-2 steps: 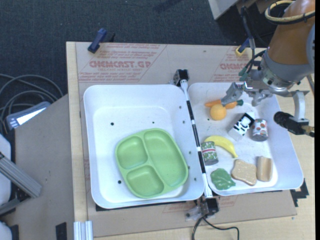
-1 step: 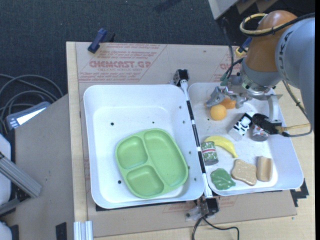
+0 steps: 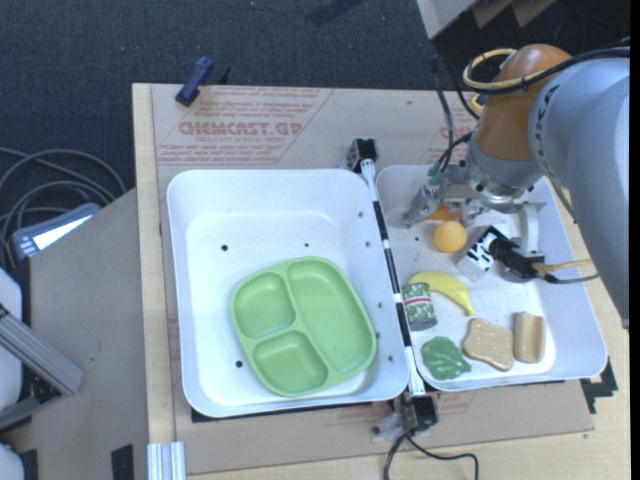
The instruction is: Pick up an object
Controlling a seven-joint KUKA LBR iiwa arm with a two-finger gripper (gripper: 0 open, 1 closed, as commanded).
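My gripper (image 3: 432, 208) hangs low over the far left part of the right bin (image 3: 590, 340), under the orange-banded wrist. Just in front of it lies an orange fruit (image 3: 450, 236), very close to the gripper's tip. Whether they touch I cannot tell. A yellow banana (image 3: 446, 288) lies nearer the front, beside a small green-labelled can (image 3: 418, 306). At the bin's front sit a green leafy piece (image 3: 443, 357), a slice of toast (image 3: 488, 344) and a brown bread roll (image 3: 529, 336).
The left bin (image 3: 200, 203) holds a green divided plate (image 3: 300, 323). The rim between the two bins (image 3: 384, 243) runs just left of the gripper. A blue object (image 3: 194, 81) lies on the cardboard behind the bins.
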